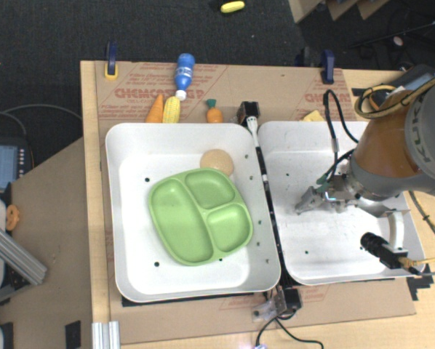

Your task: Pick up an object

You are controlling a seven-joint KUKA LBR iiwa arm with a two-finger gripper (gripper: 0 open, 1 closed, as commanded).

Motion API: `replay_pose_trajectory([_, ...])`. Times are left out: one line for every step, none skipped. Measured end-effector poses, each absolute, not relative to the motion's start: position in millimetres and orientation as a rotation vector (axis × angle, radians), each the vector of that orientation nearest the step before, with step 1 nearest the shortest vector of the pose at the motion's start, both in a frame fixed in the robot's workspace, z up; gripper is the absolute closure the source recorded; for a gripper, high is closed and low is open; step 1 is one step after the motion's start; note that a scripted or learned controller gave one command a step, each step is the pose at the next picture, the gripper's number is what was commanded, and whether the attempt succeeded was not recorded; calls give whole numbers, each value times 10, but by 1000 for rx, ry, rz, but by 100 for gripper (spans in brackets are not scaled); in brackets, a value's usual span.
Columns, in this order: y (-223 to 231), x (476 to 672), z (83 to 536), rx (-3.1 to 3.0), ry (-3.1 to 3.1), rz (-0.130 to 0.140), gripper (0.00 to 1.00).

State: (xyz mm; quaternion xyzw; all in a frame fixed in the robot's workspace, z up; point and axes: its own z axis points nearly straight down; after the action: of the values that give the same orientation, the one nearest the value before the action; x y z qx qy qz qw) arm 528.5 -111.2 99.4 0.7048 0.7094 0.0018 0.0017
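My gripper (312, 197) hangs low over the middle of the right bin (297, 147), pointing left, with the grey and orange arm behind it on the right. I see nothing in it. In the left bin (126, 195) lies a green plate (199, 215) with three compartments. A round tan object (217, 161) rests at the plate's far edge, well to the left of the gripper.
Behind the left bin, on the bench, lie a blue-and-white bottle (183, 71), a corn cob (172, 109), two small carrots (154, 110) (214, 113) and a black object (248, 111). A yellow piece (313, 116) lies behind the right bin.
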Motion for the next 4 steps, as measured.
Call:
replay_pose_trajectory([-1217,5850,842,2215,2221,3,0])
replay_pose_trajectory([-1215,5830,846,2219,2222,0,0])
replay_pose_trajectory([-1215,5829,846,2219,2222,0,0])
replay_pose_trajectory([-1215,5829,846,2219,2222,0,0])
